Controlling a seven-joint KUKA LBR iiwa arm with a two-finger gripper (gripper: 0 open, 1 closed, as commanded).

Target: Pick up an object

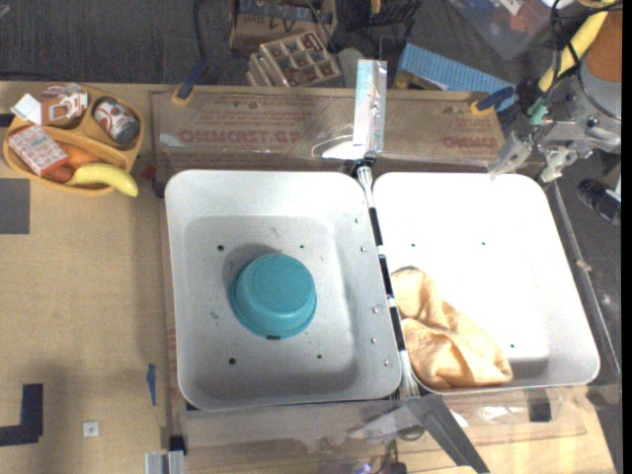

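A teal bowl (275, 294) lies upside down in the middle of the left bin (188, 205). A crumpled tan cloth (446, 336) lies in the near left corner of the right bin (494, 227), against the divider. My gripper (528, 163) hangs over the far right corner of the right bin, well away from the cloth and the bowl. Its fingers (507, 158) are spread open with nothing between them.
A yellow tray (20, 151) with a banana (105, 177) and food packets sits on the bench at the far left. A cardboard board (257, 126) runs behind both bins, with an upright clear strip (370, 107) at its middle. Cables and boxes lie beyond.
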